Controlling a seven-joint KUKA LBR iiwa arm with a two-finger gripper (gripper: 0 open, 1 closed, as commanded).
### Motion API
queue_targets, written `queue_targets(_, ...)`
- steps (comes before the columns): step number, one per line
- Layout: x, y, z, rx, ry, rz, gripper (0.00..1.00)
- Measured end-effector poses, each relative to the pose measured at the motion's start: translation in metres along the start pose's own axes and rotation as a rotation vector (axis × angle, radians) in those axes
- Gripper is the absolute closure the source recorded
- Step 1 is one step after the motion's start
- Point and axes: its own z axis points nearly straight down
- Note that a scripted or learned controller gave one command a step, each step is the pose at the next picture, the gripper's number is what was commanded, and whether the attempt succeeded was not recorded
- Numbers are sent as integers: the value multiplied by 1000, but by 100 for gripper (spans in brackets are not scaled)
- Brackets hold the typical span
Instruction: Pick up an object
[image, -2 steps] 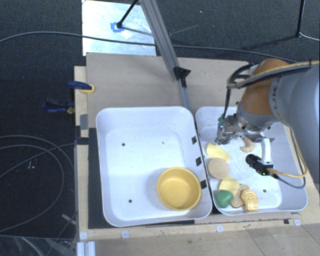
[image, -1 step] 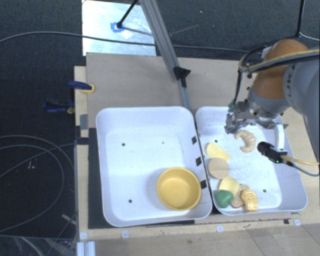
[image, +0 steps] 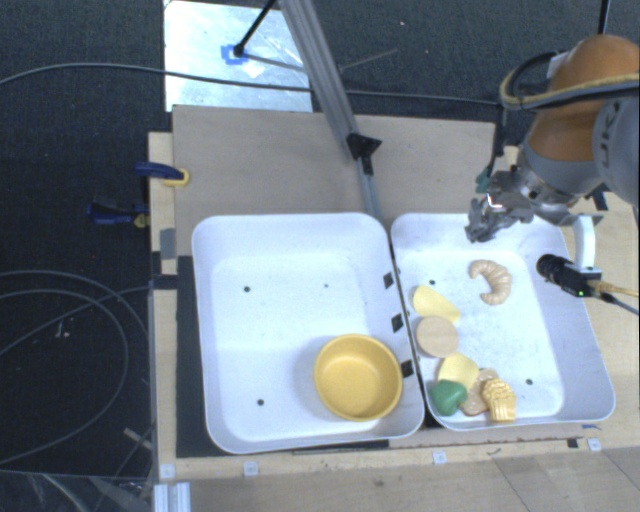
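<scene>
While the grey two-finger gripper hovers over the right shallow white bin near its back edge, nothing sits btwn its fingers (open or shut: cannot tell). Below it lies a tan curved croissant-shaped toy, w/ other small pieces nearer the front; a yellow plastic bowl rests in the left shallow white bin.

floor: dark carpet | bench: brown board | cables: looped, left
</scene>
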Motion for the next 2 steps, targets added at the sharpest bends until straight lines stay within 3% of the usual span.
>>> queue_targets(1,0,2,-42,2,1,-1,100)
queue_targets(2,33,-28,-34,9,2,-3,100)
